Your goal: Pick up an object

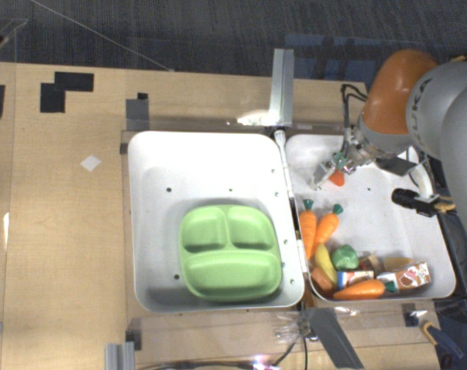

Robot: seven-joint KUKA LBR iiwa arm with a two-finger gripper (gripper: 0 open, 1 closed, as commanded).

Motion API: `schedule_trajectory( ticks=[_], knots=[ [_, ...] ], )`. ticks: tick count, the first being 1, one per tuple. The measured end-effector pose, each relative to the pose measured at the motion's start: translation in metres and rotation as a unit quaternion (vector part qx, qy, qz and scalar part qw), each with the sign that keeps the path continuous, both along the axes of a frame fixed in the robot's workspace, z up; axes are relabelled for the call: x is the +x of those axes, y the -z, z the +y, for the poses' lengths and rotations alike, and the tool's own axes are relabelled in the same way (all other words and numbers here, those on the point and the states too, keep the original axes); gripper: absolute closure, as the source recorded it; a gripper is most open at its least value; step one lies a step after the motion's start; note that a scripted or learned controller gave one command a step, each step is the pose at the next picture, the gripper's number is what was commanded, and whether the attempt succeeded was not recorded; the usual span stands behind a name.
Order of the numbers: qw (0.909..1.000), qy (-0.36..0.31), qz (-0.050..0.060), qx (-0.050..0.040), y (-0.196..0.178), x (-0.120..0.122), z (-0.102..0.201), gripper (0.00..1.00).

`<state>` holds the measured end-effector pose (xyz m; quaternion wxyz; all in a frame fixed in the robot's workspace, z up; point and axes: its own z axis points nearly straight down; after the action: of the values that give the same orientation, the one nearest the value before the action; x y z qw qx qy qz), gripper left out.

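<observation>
Small orange toy (337,179) in right bin (388,206), far end, between tips of gripper (333,171). Jaws look clenched on it, w/ arm (441,106) low for grab. Other toy food (349,264) heaped at near edge. Green plate (230,251) in left bin (152,206).

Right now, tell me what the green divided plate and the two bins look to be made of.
Green divided plate: probably moulded plastic, one even green with rounded compartment ridges and a soft sheen. Left bin and right bin: likely thin plastic, though painted metal is possible; smooth white walls, rounded corners, dull gloss.
</observation>
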<state>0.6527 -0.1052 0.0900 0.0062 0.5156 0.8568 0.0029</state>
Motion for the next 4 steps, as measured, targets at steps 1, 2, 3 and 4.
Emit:
schedule_trajectory(
  ticks=[1, 2, 3, 4],
  knots=[
    [0.9996, 0.028, 0.004, 0.0000, 0.001, 0.012, 0.008, 0.00],
    [0.9987, 0.051, 0.004, 0.0014, -0.018, -0.066, 0.013, 0.00],
    [1.0000, -0.004, -0.004, 0.0005, -0.003, -0.104, -0.001, 0.00],
    [1.0000, -0.005, -0.006, 0.0028, -0.015, -0.102, 0.001, 1.00]
  ],
)
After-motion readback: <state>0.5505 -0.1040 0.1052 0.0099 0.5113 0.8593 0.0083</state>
